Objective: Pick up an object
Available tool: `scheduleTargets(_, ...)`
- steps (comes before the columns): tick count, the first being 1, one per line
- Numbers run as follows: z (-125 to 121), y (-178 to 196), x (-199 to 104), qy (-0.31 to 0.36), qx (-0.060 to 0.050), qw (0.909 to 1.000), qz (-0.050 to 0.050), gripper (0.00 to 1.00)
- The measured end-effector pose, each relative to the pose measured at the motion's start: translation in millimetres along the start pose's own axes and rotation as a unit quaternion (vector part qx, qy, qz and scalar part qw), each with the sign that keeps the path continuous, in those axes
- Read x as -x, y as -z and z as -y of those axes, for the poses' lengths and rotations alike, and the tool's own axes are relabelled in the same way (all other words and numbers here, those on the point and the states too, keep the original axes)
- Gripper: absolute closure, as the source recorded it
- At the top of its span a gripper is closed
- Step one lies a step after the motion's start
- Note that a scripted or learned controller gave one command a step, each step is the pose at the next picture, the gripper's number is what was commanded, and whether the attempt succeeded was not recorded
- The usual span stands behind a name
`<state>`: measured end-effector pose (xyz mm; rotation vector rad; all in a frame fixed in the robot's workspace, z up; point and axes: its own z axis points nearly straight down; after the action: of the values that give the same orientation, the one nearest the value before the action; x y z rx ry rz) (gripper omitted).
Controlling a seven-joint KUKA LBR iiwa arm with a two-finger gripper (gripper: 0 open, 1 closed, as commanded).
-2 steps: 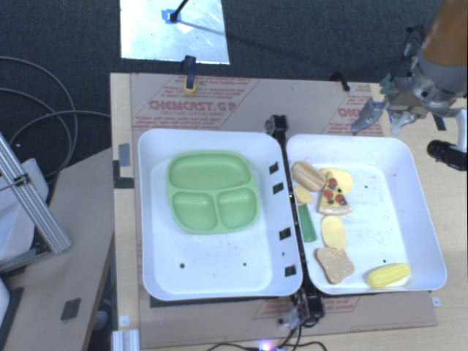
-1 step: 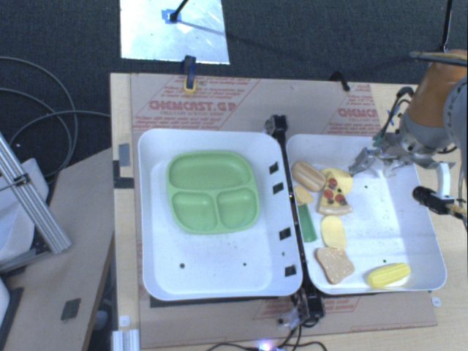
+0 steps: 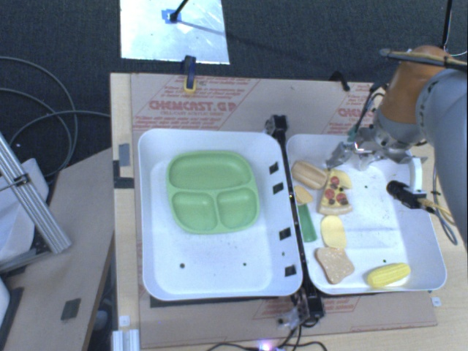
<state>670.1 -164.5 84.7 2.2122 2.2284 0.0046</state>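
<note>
**Gripper low over the far end of the right bin, nothing seen in its hold**

The gripper (image 3: 351,152) hangs over the far end of the right bin (image 3: 424,247), just beyond the tip of a toy pizza slice (image 3: 335,194) and beside a tan bread roll (image 3: 309,174). Its metal end is blurred against the white floor. Whether it is open or closed cannot be told, and no object can be made out in its hold. The wrist leans in from the right, with the orange band (image 3: 406,86) above it and the grey arm (image 3: 447,115) running off the right edge.

The other pickable toys lie nearer the camera in the same bin. A green stick (image 3: 307,223) lies along the left wall. A pale yellow oval piece (image 3: 333,232) sits just below the pizza slice, a slice of toast (image 3: 335,265) lies below that, and a yellow corn cob (image 3: 387,274) rests near the front right corner.

A black divider (image 3: 287,196) separates the two bins. The left bin (image 3: 157,262) holds a green divided plate (image 3: 213,191).

Both bins rest on a cardboard sheet (image 3: 234,97) printed in red. Beyond the left bin the lettering appears to read "CHEMCAST GP". The same red print repeats at a slant beyond the right bin but is too broken to read. A blue and yellow clamp (image 3: 189,74) grips the sheet's far edge, and a shiny metal plate (image 3: 173,19) lies beyond it.
</note>
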Motion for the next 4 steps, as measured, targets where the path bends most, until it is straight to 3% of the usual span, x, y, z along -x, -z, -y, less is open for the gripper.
scheduleTargets(1,-2.1,93.6,-68.7,0.002,0.004,1.0000,0.000,0.00)
scheduleTargets(2,48.2,6.6,-38.6,-0.004,-0.005,1.0000,0.000,0.00)
scheduleTargets(3,43.3,23.0,-39.9,-0.003,0.001,1.0000,0.001,1.00)
scheduleTargets(4,42.4,33.7,-39.9,-0.003,0.003,1.0000,0.001,1.00)
